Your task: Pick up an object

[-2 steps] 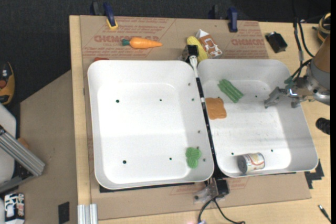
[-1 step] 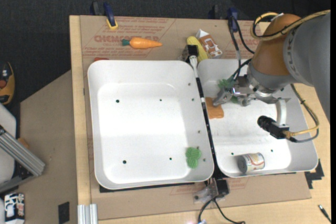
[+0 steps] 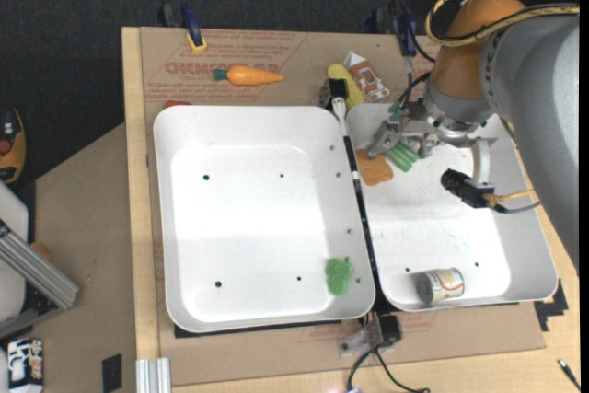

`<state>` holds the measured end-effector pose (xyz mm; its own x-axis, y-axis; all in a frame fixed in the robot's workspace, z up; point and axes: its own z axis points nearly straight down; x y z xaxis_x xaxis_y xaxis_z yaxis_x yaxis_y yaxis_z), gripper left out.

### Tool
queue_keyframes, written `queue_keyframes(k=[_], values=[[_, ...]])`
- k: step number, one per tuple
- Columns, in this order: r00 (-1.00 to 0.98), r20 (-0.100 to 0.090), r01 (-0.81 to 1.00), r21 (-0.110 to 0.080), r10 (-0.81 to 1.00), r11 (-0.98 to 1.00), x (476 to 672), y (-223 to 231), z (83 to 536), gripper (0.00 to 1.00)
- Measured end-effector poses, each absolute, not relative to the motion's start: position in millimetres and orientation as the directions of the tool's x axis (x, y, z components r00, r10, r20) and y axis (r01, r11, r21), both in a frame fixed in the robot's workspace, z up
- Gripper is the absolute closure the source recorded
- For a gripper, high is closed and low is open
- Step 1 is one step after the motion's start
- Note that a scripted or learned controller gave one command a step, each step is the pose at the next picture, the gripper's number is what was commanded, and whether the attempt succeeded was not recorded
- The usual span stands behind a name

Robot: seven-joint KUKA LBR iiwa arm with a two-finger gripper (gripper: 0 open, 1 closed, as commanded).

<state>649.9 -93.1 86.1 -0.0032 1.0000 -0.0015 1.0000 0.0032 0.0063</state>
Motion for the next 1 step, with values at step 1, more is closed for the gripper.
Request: queue_keyframes(k=[1], values=[[-0.002, -0.001, 1.0, 0.007, 1.0, 0.002, 649.1, -93.4, 97.6, 1.0]])
